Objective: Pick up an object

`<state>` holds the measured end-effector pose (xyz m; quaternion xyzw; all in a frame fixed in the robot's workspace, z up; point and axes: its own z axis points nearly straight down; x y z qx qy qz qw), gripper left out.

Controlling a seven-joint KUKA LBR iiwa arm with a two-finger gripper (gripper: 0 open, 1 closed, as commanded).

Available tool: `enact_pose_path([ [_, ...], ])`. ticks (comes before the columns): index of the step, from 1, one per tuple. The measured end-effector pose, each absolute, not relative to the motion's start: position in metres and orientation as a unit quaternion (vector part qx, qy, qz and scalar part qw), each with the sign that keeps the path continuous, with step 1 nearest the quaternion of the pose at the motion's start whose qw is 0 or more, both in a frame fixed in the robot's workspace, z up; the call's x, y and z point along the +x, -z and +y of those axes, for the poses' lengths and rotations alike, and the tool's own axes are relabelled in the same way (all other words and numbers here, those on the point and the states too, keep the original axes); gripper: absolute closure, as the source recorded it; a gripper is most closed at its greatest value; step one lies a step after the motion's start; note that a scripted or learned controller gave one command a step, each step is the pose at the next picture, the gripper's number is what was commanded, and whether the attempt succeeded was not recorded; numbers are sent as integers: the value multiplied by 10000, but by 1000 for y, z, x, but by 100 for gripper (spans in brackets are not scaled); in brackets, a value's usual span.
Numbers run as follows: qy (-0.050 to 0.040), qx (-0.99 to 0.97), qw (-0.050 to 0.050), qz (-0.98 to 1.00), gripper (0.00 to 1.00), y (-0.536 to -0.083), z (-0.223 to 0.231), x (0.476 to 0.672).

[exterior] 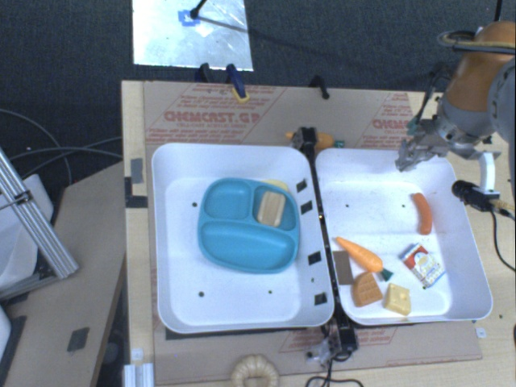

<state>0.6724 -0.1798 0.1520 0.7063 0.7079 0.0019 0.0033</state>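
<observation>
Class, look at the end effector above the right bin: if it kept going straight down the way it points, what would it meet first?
Most likely the bare floor of the right bin near its back edge. The end effector points down there, away from the sausage and carrot, though depth is hard to judge.

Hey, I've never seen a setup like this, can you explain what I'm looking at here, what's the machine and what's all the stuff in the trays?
This is one camera looking down at a slant on a bench. The grey and orange robot arm reaches in from the right; its gripper hangs over the right bin's far edge, with nothing visibly between its fingers. That bin holds toy food: a sausage, a carrot, a small carton, a bread piece and a cheese piece. The left bin holds a blue divided plate with a tan bread-like piece in one compartment.
</observation>
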Motion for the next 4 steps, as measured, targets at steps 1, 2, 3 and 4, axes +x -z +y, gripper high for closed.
enact_pose_path([
  [1,-25,7049,32,7093,100,-203,-170,673],
  [2,-18,7049,26,7093,100,-227,-170,674],
  [3,-3,7045,-1,7097,100,-237,-132,640],
  [4,-5,7040,-5,7102,100,-238,-91,607],
])
